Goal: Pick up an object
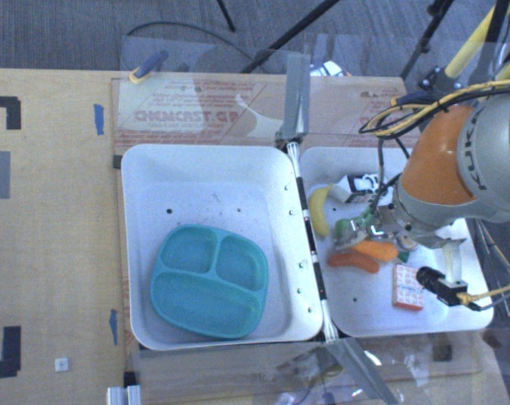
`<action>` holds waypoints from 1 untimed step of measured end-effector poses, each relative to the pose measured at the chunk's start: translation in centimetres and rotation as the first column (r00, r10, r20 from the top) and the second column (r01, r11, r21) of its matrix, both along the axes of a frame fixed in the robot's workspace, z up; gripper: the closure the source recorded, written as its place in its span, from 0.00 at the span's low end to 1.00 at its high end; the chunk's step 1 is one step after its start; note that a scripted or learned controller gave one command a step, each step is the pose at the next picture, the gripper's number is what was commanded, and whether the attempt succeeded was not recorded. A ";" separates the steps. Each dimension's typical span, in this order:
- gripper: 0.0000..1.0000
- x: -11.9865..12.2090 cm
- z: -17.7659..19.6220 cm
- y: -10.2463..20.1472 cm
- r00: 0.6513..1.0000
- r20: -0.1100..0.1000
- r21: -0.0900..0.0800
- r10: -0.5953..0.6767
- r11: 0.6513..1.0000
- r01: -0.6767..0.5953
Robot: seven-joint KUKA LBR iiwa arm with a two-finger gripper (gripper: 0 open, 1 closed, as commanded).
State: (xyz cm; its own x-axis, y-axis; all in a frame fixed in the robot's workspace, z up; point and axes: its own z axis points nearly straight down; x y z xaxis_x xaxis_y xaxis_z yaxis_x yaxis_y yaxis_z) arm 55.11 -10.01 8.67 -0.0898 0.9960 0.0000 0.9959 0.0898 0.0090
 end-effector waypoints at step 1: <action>1.00 0.1 0.9 -0.2 1.000 0.003 -0.001 -0.004 1.000 0.004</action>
